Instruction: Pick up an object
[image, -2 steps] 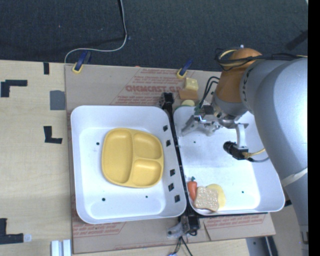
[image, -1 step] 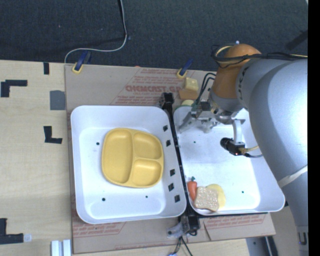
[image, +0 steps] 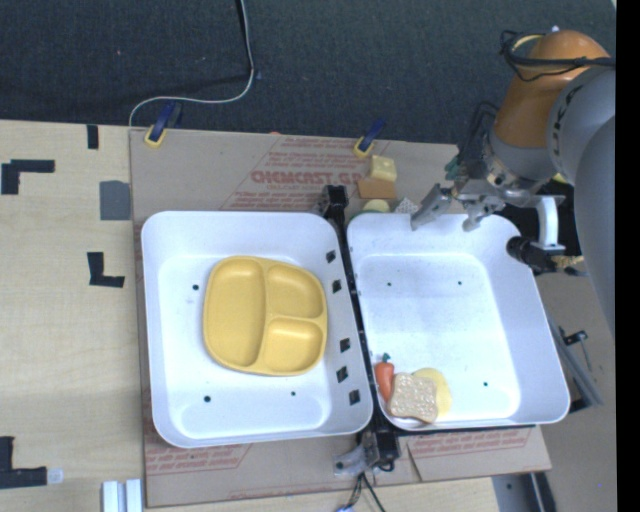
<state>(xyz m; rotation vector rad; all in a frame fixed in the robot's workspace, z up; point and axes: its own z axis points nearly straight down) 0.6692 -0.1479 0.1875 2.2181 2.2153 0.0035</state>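
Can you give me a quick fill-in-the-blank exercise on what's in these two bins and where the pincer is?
1. The yellow divided plate lies in the ____ bin.
2. The carrot and the bread slice lie in the right bin's ____ corner in the picture.
3. The pincer is over the right bin's ____ rim.

Missing words: left; bottom-left; far

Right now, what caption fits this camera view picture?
Gripper open above right bin; toy food at its near edge.
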